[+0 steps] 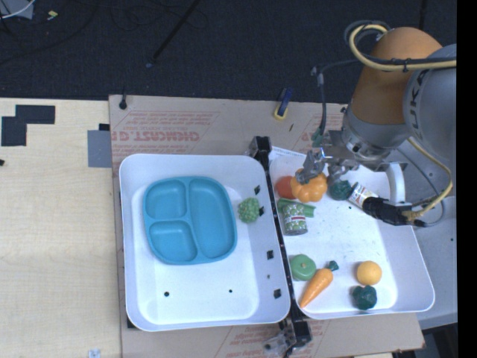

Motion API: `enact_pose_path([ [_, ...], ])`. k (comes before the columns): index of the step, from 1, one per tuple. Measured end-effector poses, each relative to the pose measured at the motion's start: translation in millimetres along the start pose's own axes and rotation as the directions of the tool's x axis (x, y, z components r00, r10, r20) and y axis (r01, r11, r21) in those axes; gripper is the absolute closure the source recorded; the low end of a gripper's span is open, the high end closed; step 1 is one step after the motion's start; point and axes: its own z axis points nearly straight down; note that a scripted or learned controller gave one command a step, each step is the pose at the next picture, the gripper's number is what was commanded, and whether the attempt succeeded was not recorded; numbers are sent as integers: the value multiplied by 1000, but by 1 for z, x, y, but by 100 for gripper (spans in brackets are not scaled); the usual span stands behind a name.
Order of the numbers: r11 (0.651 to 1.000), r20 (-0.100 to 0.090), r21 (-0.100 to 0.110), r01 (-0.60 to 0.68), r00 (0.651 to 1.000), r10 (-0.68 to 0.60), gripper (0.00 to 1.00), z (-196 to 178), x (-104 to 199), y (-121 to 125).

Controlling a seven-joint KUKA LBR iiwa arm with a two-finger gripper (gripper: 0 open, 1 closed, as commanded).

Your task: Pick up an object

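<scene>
My tool (314,173) hangs low over the far left part of the right white plastic bin (339,236), right above a small orange, lobed toy pumpkin (310,191). From this slant I cannot tell whether the tool is wide or narrow, nor whether it has the pumpkin at all.

I judge the pumpkin to be light, hollow, stiff plastic with a smooth and rather slippery skin. It is not fragile, but its rounded lobes could let it squirt out sideways. I would take it across its middle, in the grooves between lobes, and close gently.

It is crowded there. A round red toy tomato (285,186) touches the pumpkin on its left, and a dark teal rounded toy (340,190) sits just beside it on the right, so either may get nudged or pinched along with it. A short green tin with a label (295,218) lies just nearer, and the bin's dividing wall is close on the left.

Well apart, in the near half, lie a flat green disc (302,265), an orange toy carrot (316,286), a round orange fruit (368,272) and a dark green lump (365,297). The left white bin (195,293) on the desk holds a blue divided plate (186,220) and a green toy broccoli (249,210).
</scene>
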Motion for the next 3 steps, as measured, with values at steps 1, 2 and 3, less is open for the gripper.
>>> enact_pose_path([
  [1,1000,1,3,-1,1000,1,100,19,46,20],
  [2,1000,2,2,-3,1000,3,100,18,59,22],
  [3,1000,3,2,-6,1000,6,100,20,53,28],
])
